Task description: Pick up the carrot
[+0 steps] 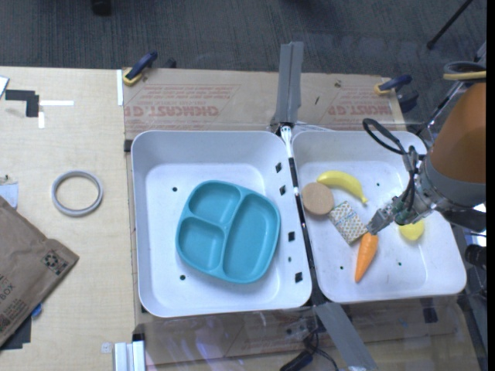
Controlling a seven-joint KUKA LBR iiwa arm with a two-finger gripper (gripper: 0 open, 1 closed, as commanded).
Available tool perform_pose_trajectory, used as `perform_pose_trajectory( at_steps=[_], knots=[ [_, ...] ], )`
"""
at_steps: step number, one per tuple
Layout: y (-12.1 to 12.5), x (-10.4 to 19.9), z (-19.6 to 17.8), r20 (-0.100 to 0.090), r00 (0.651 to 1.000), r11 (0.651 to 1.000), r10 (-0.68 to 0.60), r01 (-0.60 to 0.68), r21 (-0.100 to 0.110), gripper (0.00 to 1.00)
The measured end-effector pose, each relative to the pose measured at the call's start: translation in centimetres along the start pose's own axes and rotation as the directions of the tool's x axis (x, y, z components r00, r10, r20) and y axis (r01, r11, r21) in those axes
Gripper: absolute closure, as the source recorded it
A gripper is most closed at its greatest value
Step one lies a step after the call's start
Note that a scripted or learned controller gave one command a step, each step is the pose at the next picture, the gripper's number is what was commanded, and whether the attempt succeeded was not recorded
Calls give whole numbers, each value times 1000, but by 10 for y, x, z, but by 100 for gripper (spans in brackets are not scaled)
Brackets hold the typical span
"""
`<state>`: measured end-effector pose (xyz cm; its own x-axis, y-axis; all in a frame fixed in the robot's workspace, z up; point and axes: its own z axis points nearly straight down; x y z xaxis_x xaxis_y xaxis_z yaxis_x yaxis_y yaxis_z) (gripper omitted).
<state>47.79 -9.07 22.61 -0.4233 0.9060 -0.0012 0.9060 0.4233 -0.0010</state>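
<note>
The orange carrot (365, 256) lies in the right bin (433, 280), pointing toward the bin's front edge, its thick end up near the gripper. My gripper (384, 218) hangs just above and to the right of the carrot's top end, close to a patterned grey sponge-like block (347, 222). Nothing shows between the fingers, and the carrot rests on the bin floor.
In the right bin also lie a yellow banana (343, 184), a round tan disc (317, 199) and a yellow piece (412, 231) beside the gripper. The left bin (155, 168) holds a blue divided plate (229, 231). A tape ring (77, 192) sits on the bench at left.
</note>
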Motion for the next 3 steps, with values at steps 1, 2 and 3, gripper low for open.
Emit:
perform_pose_trajectory(
  at_steps=[1, 2, 3],
  knots=[
    [0, 0, 0, 0, 1000, 1000, -1, 1, 0, 0],
    [-13, -26, 135, -1, 999, 999, 32, -32, 0, 0],
    [-13, -26, 126, -1, 999, 999, 33, -33, 1, 100]
  ],
)
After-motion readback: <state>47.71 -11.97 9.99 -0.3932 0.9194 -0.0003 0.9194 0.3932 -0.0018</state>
